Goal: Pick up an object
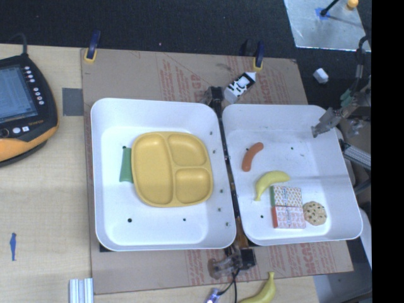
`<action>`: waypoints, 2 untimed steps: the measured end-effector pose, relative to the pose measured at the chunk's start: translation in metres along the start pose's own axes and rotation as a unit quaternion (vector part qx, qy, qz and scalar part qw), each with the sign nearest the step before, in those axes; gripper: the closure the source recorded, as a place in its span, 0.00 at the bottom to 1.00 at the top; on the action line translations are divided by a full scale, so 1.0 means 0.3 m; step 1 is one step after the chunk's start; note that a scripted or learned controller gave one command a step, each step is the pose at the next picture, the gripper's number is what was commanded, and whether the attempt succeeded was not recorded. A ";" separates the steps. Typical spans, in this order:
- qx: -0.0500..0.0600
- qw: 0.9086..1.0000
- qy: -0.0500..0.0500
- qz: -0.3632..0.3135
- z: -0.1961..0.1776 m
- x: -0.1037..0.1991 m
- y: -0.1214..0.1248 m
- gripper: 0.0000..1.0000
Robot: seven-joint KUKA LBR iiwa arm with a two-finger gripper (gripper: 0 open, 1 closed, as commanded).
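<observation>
The right bin (297,122) holds a reddish sausage (252,156), a yellow banana (271,182), a patterned box (287,207) and a round cookie (314,213). My gripper (319,127) reaches in at the bin's upper right rim, grey and small against the edge. It is well apart from all four objects, up and to the right of the sausage. Nothing shows in its grasp.
In the left bin (107,219), a yellow divided plate (172,168) covers most of a green item (125,164). A second banana (262,290) lies on the cardboard below the bins. A teach pendant (22,106) rests at far left.
</observation>
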State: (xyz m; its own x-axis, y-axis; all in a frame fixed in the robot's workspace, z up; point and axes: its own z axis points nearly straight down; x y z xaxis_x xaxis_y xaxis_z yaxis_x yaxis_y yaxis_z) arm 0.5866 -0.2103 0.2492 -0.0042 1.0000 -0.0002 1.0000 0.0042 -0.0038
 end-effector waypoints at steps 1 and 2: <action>0.001 1.000 0.000 -0.001 0.342 0.285 -0.064 0.00; 0.001 1.000 0.000 0.000 0.527 0.350 -0.167 0.00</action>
State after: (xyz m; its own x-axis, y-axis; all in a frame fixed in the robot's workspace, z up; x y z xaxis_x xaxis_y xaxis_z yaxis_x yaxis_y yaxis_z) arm 0.5354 -0.1055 0.0913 -0.0050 1.0000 0.0000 1.0000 0.0050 -0.0053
